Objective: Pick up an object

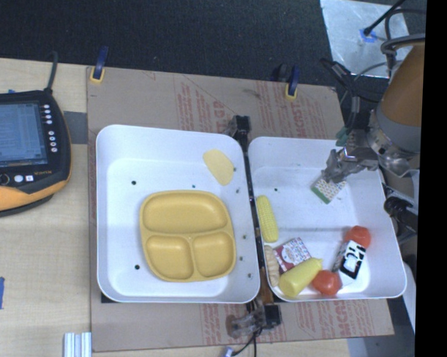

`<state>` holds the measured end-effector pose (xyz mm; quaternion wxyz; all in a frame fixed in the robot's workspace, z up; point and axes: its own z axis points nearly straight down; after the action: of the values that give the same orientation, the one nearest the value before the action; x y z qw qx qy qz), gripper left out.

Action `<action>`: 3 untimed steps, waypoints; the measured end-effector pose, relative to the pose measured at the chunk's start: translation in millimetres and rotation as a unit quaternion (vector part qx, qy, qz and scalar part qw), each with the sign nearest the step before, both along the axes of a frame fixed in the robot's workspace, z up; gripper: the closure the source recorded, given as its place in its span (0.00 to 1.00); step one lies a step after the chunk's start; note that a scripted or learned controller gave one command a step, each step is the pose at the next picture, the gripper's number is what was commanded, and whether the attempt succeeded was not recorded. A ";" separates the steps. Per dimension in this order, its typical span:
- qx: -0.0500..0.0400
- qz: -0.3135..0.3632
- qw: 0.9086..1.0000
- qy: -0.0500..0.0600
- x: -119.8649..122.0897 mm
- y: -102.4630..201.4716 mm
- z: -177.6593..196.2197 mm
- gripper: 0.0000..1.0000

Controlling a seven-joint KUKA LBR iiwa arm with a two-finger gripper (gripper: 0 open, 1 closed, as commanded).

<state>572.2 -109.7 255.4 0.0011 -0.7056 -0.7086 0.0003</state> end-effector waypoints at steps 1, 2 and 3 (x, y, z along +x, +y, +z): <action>0.000 0.000 1.000 0.000 -0.2 -0.3 -0.3 0.00; -0.001 0.000 1.000 0.001 40.6 -45.8 -65.8 0.00; -0.001 0.001 1.000 0.002 59.4 15.8 -125.5 0.00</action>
<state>631.5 -93.9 129.9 0.0018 -0.7051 -0.7091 0.0018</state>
